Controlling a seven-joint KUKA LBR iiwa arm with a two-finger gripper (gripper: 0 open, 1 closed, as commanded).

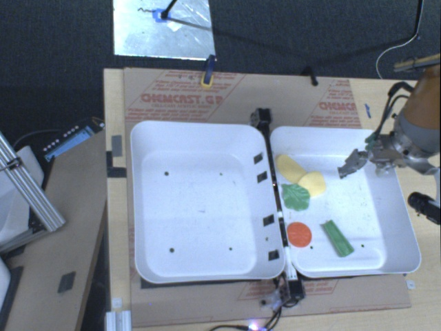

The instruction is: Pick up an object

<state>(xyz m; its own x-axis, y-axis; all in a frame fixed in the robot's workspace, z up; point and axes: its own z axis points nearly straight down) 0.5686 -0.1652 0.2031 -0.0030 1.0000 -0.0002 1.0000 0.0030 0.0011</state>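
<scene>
The right bin [396, 212] holds several small items. Two yellow pieces [300, 174] lie near its left wall, with a green leafy piece [296, 196] just below them. An orange-red round piece [299, 234] sits lower, next to a green oblong block [337, 238]. My gripper [351, 164] hangs over the upper right part of this bin, to the right of the yellow pieces and apart from them. I see nothing between its fingers.
The left bin [148, 185] lies beside the right one, with a black clipped divider [272, 198] between them. A foil sheet [164, 19] rests beyond the bench. Metal framing [27, 198] stands at the far left.
</scene>
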